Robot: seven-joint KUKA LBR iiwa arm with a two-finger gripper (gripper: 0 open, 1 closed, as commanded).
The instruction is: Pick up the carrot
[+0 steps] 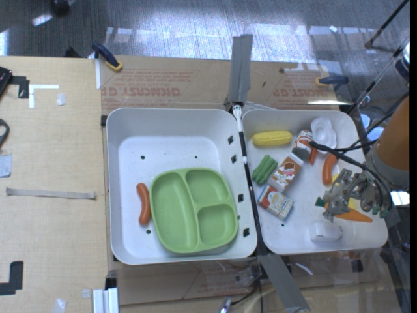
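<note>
1. Carrot [357, 216]: orange, tapered, w/ green top end at its left.
2. Lies flat, roughly horizontal, tip pointing right.
3. Sits in right bin, near front-right corner.
4. Partly covered by end effector above it.

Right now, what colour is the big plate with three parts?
Light green, in the camera view.

One fixed camera looks down at a slant from above the worktop [52, 175], far enough back to take in both white bins [124, 240] whole.
</note>
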